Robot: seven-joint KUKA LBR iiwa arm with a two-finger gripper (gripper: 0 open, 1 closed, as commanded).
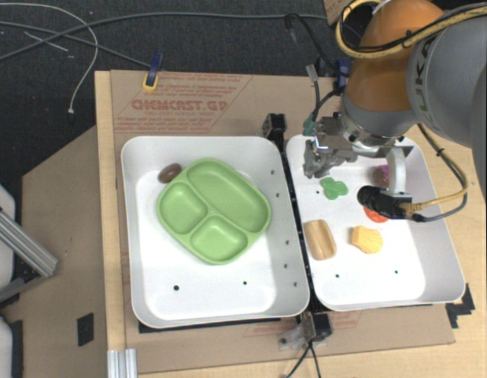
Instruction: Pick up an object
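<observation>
The arm enters from the upper right, orange band uppermost, wrist pointing down over the far end of the right bin. The gripper hangs just above that bin's floor near its left wall. Whether it is released or clenched cannot be told; nothing is seen in its grasp.

Just beside the gripper, toward the near side, lies a small green piece. Further toward the near edge lie a tan block and, to its right, a yellow piece. A red item and a pink item lie to the gripper's right, partly hidden by a black fitting and cable.

To the gripper's left, the left bin holds a green divided tray with a brown lump touching its far-left corner.

The cardboard beyond the left bin bears red print, roughly "CHEMCAST GP"; the smaller lines are illegible.
</observation>
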